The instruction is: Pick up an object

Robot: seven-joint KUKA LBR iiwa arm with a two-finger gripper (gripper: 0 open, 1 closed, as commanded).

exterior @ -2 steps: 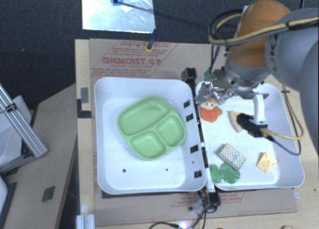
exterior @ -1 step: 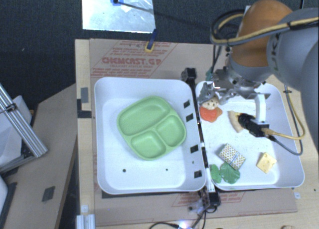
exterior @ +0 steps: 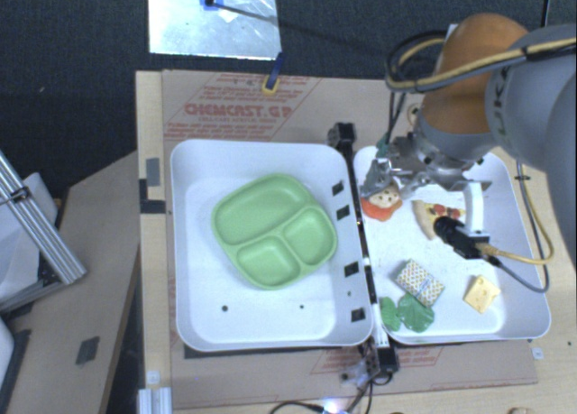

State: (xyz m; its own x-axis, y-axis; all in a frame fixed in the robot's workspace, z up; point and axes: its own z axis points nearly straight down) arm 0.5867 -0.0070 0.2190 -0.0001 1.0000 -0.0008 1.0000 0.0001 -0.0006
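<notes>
My gripper [exterior: 389, 179] hangs low over the far left corner of the right bin [exterior: 518, 313]. Just beneath and in front of it lies a small orange and red toy [exterior: 380, 207], touching or nearly touching the gripper's tip; I cannot tell whether it is held. A tan wedge-shaped piece [exterior: 425, 217] lies just to the right of that toy. Nearer the front of the same bin are a checkered packet [exterior: 420, 280], a green leafy toy [exterior: 407, 313] and a yellow cheese-like block [exterior: 481, 294].
The left bin [exterior: 194, 313] holds a green divided plate [exterior: 274, 230]. A black divider with clips [exterior: 353, 223] runs between the bins. A black connector with a yellow cable [exterior: 460, 238] trails from the arm across the right bin. The arm's body covers that bin's far right.
</notes>
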